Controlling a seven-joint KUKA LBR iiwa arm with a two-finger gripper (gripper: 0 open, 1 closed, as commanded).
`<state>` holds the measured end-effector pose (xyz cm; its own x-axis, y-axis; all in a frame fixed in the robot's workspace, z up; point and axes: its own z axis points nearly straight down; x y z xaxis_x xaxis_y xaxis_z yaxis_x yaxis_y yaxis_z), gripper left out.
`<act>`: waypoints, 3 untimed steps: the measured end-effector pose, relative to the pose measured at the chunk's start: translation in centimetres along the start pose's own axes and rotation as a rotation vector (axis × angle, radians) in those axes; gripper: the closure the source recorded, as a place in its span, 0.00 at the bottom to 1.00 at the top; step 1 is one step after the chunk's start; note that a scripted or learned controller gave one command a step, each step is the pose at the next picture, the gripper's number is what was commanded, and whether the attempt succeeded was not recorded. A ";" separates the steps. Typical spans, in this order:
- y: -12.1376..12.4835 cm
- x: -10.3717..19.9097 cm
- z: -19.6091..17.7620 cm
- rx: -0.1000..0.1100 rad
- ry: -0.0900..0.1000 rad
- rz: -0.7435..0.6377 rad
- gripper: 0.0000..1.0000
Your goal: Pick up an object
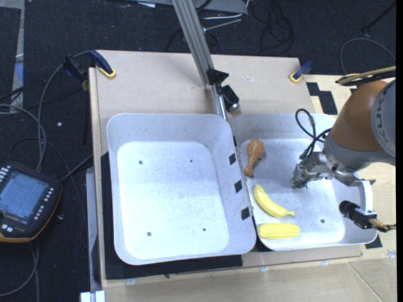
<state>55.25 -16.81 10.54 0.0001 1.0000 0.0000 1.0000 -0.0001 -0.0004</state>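
Two white bins sit on the tan bench (164, 87). In the right bin (327, 231), my gripper (301, 180) hangs beside a curved banana (272, 204), a yellow block (279, 231) and a brown drumstick (253, 154). I cannot tell my grip.

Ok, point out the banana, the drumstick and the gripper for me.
banana (272, 204): camera view, middle of its curved body.
drumstick (254, 151): camera view, on its thick brown end.
gripper (300, 179): camera view, at its fingertips above the bin floor.
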 end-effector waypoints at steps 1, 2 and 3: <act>-0.4 -0.8 -5.7 -0.005 -0.001 0.000 1.00; 0.6 -1.2 -11.4 -0.006 -0.001 0.000 1.00; 0.6 -1.2 -13.2 -0.002 0.000 0.000 1.00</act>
<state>55.89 -17.99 23.76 -0.0002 1.0000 -0.0004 1.0000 0.0002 0.0017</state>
